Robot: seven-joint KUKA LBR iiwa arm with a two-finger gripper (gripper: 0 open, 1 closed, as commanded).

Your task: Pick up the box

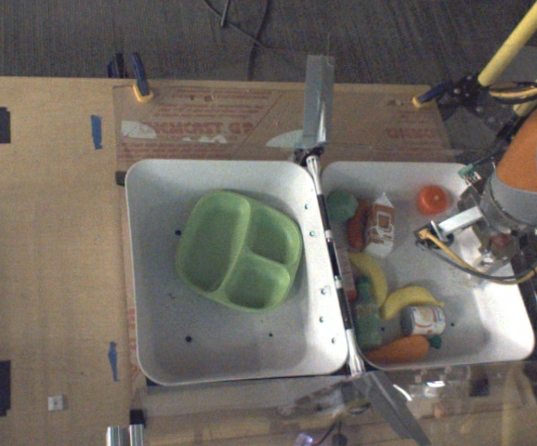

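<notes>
camera view: box [380, 225] upright, long axis vertical

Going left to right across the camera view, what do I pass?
Green divided plate in the left bin → green toy → small carton box → orange round toy → the arm's pincer.

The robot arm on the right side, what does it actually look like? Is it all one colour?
No. The arm is rounded and grey with a broad orange band above the wrist. Below it sits a silvery metal block, and yellow and dark cables loop around the wrist. The gripper end looks dark and small, too blurred to describe further.
</notes>
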